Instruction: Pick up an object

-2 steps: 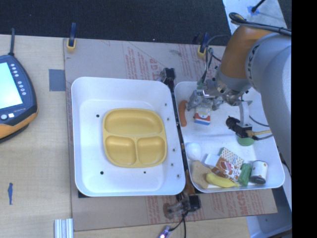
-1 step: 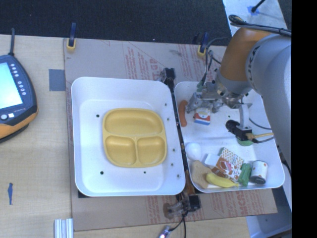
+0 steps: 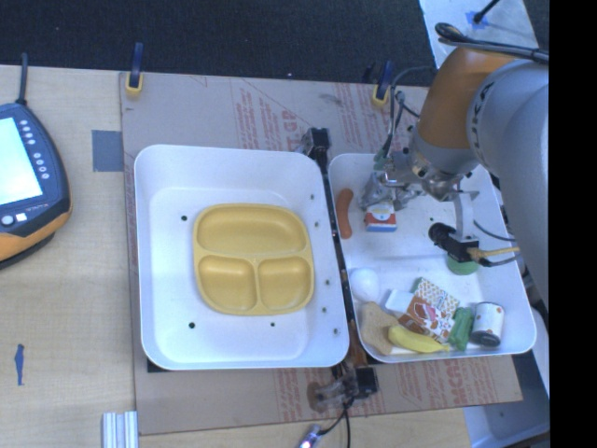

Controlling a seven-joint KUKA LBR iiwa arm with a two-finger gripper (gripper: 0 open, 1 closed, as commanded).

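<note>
The arm (image 3: 508,138) reaches in from the right, over the far part of the right bin (image 3: 415,250). The gripper (image 3: 382,197) hangs low in that bin's far left quarter, directly above a small carton (image 3: 380,219), white with red and blue print. In this view the gripper's tip and the carton's top meet or overlap. We cannot tell whether the gripper is open, closed, or gripping the carton. The carton looks upright; we cannot tell if it rests on the bin floor.

Other contents of the right bin:
- A reddish sausage (image 3: 344,213) lies lengthwise along the left wall, just beside the carton.
- A white ball (image 3: 364,281) sits near the left wall, nearer the camera.
- At the near edge is a tan bread slice (image 3: 375,320) with a banana (image 3: 417,341) lying across it, and a small white block (image 3: 399,299) just behind them.
- Beside these we see a tilted patterned box (image 3: 432,308), then a green item (image 3: 463,329) too small to identify, then a can (image 3: 488,323) in the near right corner.
- A green ring (image 3: 461,267) sits by the right wall, partly covered.

The left bin (image 3: 168,343) holds one yellow divided plate (image 3: 252,258) with three compartments, lying flat at the centre.

On the bench (image 3: 75,325), far left, lies a control pad (image 3: 23,180) with an orange edge. Both bins sit on a cardboard sheet (image 3: 233,110), with a left clamp (image 3: 135,75) and a right clamp (image 3: 382,87) at its far edge.
</note>
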